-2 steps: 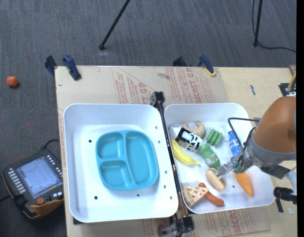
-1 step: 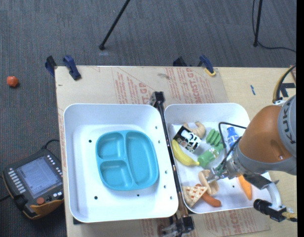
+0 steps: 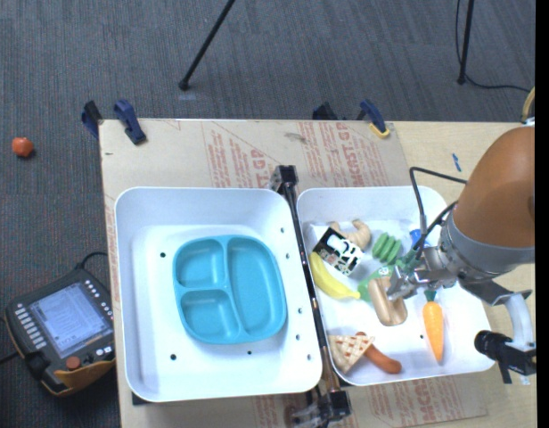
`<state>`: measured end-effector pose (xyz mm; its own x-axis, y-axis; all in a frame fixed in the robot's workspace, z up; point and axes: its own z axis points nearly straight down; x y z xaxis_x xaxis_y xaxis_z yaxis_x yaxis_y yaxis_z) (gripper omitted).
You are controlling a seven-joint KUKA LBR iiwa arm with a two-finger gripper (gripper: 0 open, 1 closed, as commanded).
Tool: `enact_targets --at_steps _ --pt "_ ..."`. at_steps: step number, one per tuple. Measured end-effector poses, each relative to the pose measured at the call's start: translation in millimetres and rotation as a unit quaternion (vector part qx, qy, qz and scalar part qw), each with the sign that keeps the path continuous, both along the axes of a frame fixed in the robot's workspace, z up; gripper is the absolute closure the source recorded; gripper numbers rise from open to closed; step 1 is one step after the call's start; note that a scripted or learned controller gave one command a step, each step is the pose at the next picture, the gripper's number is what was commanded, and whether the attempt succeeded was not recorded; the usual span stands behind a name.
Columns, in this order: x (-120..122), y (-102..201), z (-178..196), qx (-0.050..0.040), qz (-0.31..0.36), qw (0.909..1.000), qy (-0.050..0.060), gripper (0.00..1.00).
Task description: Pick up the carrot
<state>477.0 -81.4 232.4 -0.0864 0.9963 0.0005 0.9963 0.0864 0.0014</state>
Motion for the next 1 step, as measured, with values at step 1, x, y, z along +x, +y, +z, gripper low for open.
enact_targets --at_steps 1 --pt "-1.6 -79.0 -18.9 -0.0002 -0.032 0.9995 0.002 1.0"
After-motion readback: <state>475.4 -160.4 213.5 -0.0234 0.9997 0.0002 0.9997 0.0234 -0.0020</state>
